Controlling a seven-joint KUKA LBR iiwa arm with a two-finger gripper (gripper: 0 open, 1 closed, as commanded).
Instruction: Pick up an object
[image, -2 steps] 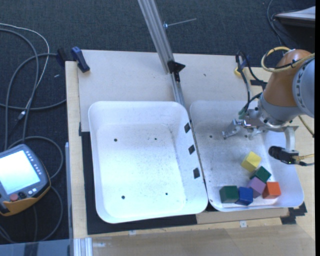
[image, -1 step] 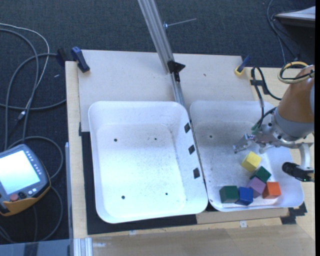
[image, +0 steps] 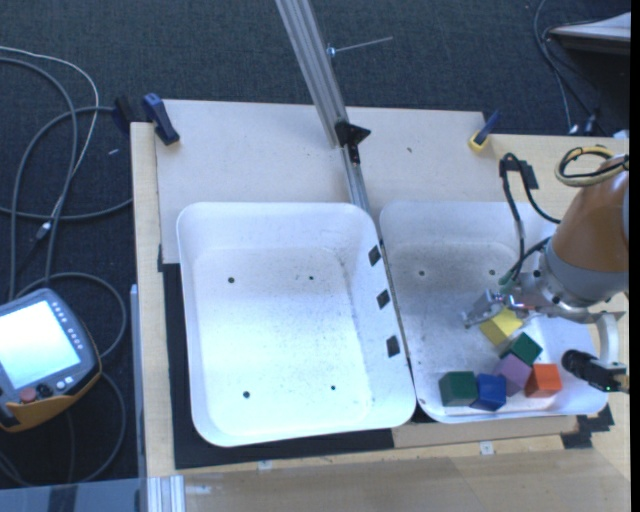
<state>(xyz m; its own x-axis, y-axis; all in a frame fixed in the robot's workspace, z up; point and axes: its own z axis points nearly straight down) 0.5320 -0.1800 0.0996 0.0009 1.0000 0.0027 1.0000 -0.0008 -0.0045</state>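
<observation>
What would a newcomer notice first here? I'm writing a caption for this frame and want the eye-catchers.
The cluster of coloured blocks in the right bin's near corner: a yellow block, two green blocks, blue, purple and orange. The gripper sits right at the yellow block. On the floor at left, a handheld pendant's screen glows.

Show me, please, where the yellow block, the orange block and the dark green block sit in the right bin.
yellow block (image: 501, 326), camera view, its top face.
orange block (image: 544, 380), camera view, middle of its top face.
dark green block (image: 458, 387), camera view, middle of its top face.
</observation>
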